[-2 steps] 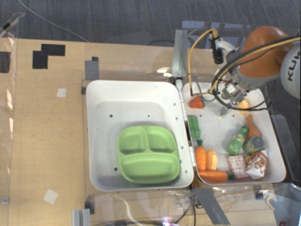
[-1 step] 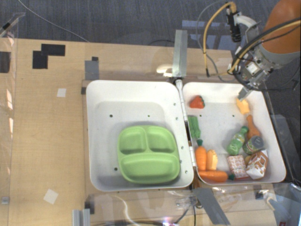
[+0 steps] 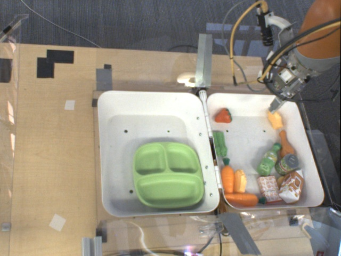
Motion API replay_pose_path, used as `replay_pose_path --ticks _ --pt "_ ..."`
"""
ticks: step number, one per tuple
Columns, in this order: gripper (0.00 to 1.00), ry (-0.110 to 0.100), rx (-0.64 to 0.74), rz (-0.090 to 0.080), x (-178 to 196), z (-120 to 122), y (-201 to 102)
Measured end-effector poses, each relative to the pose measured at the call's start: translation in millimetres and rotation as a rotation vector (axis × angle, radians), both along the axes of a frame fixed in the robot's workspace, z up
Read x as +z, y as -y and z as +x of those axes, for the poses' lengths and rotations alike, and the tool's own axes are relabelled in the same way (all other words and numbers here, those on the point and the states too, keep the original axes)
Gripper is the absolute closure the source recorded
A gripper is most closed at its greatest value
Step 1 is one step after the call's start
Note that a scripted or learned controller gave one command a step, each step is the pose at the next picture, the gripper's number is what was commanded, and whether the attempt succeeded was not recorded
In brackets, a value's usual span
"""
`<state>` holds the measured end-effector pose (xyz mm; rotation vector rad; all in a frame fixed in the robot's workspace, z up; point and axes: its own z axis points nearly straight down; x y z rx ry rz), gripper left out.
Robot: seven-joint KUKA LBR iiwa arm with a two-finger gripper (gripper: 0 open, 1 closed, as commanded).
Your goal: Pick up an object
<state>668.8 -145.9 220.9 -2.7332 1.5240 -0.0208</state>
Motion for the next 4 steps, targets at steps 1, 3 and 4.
replay_pose_path --ticks 1,3,4 --pt "1.0 -0.008 0.187 -0.004 42 2 9" --pt "1.0 0.003 0.355 -0.016 19 4 60" --pt "1.0 -0.005 0.431 -0.011 75 2 53"
